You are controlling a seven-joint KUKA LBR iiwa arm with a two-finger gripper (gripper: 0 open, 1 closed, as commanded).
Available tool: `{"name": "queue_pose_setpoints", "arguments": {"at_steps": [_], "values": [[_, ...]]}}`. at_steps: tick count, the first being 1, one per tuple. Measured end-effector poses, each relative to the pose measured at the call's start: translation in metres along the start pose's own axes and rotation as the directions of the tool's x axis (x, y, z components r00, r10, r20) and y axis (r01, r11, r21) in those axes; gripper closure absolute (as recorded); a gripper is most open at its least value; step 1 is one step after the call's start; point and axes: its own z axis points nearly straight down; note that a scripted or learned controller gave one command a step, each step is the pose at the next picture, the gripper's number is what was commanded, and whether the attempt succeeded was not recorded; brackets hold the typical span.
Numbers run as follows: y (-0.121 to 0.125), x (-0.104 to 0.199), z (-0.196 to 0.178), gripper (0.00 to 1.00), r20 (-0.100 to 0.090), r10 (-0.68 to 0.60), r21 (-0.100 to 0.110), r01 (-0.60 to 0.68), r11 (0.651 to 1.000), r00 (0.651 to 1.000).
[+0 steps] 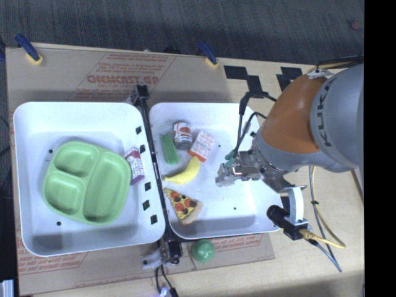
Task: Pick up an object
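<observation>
The arm's hand [228, 171] hangs low over the right bin [247, 223], can't really tell if it's open or closed. Just to its left sit a banana [184, 173], pizza slice [182, 206], small can [181, 133] and green stick [169, 148]. Left bin [31, 129] has a green divided plate [86, 182].

A: Bench [260, 73], contents?
B: Brown cardboard sheet [117, 73], clipped down; two white bins, left bin [37, 119], right bin [247, 218]; one green ball [202, 250] by the front edge.
</observation>
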Motion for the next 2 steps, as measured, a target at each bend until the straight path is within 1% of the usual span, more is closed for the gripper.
{"name": "queue_pose_setpoints", "arguments": {"at_steps": [1, 2], "values": [[-0.001, -0.039, 0.010, 1.00, 0.001, 0.004, -0.002, -0.004, 1.000, 1.000], [-0.001, -0.071, 0.001, 1.00, 0.001, 0.005, -0.002, -0.005, 1.000, 1.000]]}}
